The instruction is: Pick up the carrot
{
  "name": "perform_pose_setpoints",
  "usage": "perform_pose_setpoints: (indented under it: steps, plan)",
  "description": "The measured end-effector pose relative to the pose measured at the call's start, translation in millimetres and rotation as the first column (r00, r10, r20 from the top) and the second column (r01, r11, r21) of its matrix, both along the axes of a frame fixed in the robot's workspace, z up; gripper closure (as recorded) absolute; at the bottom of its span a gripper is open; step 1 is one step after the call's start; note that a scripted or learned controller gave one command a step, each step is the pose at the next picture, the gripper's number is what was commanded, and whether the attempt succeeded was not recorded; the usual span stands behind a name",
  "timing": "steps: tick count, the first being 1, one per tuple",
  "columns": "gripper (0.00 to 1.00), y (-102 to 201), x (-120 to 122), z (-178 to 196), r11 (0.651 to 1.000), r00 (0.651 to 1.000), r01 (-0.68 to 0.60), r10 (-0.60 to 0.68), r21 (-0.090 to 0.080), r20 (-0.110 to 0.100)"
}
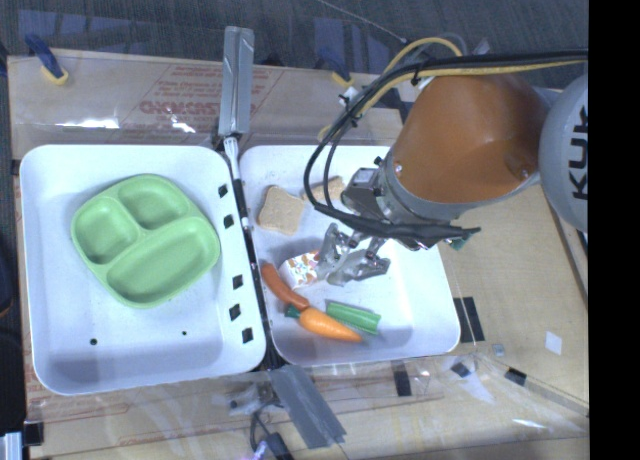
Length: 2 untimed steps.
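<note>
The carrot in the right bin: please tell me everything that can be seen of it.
The orange toy carrot, plastic-looking with a small green stem end on its left, lies flat and nearly horizontal near the front wall of the right white bin. A green cylindrical piece lies against its upper side, and a reddish-orange chilli-like piece ends close to its stem. The gripper hovers above, not touching it.

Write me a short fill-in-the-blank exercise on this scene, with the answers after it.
1. The green plate lies in the ____ bin.
2. The carrot lies in the ____ bin.
3. The plate is split into ____ compartments.
4. The gripper hangs over the right bin, above the carrot and ____ touching it.

Missing words: left; right; three; not
</note>
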<state>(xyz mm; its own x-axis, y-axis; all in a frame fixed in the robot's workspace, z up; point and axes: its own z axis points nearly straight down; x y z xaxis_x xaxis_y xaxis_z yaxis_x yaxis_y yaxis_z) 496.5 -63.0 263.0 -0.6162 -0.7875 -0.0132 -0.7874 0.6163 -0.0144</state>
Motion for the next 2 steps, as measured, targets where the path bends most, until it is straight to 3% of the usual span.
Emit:
perform_pose_setpoints:
  steps: [2]
  plan:
    - [1.0,2,3,21,1.0,1.0,-0.008,0.008,0.0,0.007]
